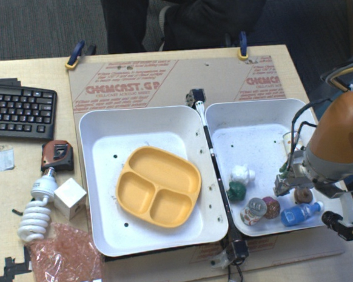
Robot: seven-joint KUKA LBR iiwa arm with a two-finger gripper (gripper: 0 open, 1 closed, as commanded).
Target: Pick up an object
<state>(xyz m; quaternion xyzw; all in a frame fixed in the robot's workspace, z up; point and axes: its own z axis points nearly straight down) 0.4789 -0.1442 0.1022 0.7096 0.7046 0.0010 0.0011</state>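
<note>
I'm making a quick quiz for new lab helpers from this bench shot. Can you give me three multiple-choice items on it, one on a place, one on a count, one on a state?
1. Where does the yellow divided tray lie?
A. in the left bin
B. in the right bin
C. on the keyboard

2. How many compartments does that tray have?
A. two
B. three
C. five

3. How does the blue bottle sit in the right bin?
A. standing upright
B. lying on its side
C. resting on the tray

Answers:
1. A, the tray rests on the floor of the left bin.
2. B, one long section runs along the top with two smaller ones below.
3. B, the bottle lies flat near the bin's front edge, beside a round tin and below the gripper.
</note>
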